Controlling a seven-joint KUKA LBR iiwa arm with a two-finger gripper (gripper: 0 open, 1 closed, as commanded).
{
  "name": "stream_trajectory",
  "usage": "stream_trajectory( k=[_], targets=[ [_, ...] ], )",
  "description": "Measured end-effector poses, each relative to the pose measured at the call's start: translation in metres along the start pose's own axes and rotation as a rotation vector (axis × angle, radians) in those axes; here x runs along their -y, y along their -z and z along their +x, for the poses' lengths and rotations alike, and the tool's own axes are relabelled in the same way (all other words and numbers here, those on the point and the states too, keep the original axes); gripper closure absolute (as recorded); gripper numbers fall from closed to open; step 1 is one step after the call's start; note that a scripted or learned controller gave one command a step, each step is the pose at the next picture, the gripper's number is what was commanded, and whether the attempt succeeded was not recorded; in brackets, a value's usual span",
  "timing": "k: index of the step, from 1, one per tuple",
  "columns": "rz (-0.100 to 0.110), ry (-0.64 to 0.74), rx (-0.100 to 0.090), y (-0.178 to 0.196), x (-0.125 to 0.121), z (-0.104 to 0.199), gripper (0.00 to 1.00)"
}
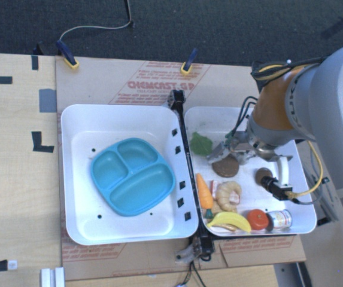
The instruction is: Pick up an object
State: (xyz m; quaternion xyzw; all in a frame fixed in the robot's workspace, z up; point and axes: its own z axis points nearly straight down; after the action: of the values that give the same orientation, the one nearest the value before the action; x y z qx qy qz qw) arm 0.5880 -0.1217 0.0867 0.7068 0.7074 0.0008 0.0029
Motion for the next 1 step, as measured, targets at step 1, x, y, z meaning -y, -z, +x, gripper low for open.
stream_trajectory(
  k=[1],
  targets=[
    [-0.002,0.0,0.0,0.0003,0.0165,0.0023,0.0]
  ],
)
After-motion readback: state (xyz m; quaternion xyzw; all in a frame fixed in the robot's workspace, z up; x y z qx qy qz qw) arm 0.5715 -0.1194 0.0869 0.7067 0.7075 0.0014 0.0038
